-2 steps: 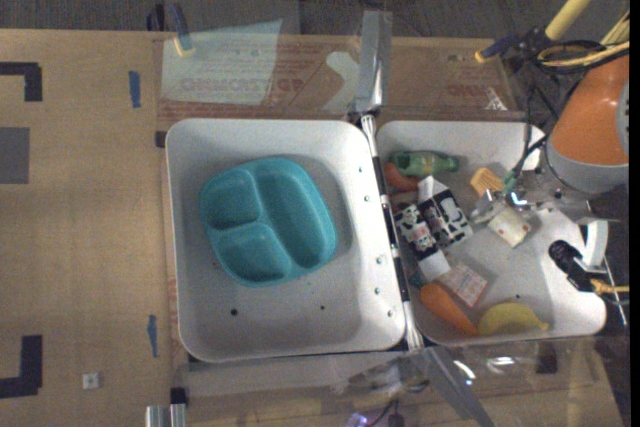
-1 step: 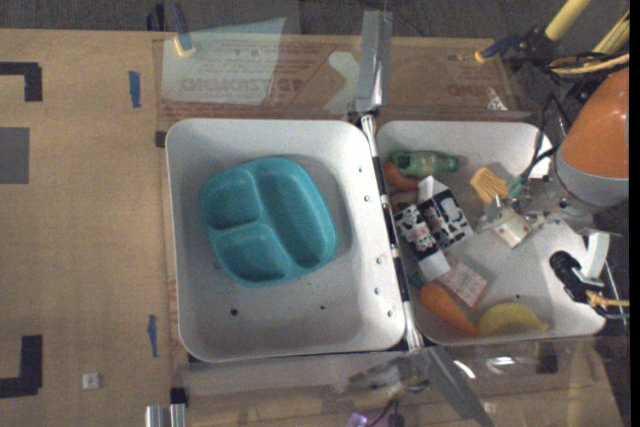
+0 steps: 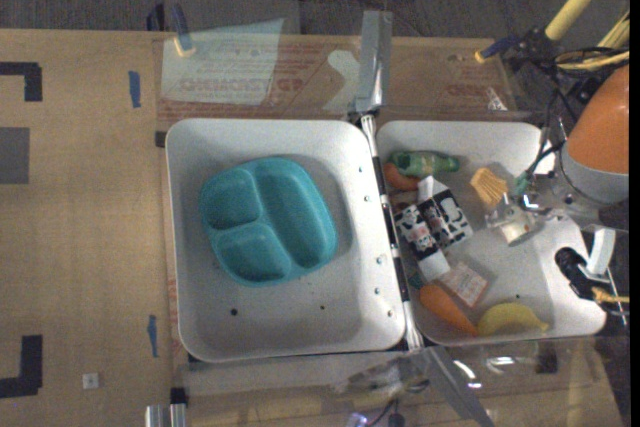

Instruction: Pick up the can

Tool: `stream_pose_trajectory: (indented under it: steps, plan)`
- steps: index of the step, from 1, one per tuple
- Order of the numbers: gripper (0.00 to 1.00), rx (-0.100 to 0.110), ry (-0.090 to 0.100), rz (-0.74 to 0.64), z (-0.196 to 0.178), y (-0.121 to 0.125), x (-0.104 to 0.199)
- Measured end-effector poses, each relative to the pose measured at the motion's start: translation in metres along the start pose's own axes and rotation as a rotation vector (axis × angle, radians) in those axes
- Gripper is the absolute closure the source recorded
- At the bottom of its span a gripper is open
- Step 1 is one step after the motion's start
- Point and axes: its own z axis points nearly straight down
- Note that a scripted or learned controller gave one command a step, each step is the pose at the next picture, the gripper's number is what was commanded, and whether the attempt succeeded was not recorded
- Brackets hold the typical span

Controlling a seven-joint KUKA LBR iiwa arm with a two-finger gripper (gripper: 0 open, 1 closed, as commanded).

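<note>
The right bin (image 3: 520, 140) holds several items. A black-and-white patterned container (image 3: 433, 223) with white ends lies near the bin's left wall; it is the most can-like object, though I cannot be sure it is the can. My gripper (image 3: 513, 220) hangs below the arm's orange band (image 3: 606, 127), low over the right-middle of this bin. It is to the right of the patterned container and apart from it. A shiny grey shape sits at the gripper's tip, and I cannot tell whether it is part of the gripper or an object.
Around the container lie a green bottle (image 3: 424, 162), two carrots (image 3: 446, 307), a banana (image 3: 511, 319), a tan packet (image 3: 465, 283) and an orange wedge (image 3: 488, 184). The left bin (image 3: 190, 295) holds a teal divided plate (image 3: 267, 218). Cables and a black part (image 3: 572, 270) crowd the right edge.
</note>
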Motion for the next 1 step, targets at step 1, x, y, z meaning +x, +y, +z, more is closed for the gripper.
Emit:
stream_pose_trajectory:
  steps: [1]
  plan:
    - [1.00,0.013,0.003,0.104,-0.1172,-0.0182,0.0598]
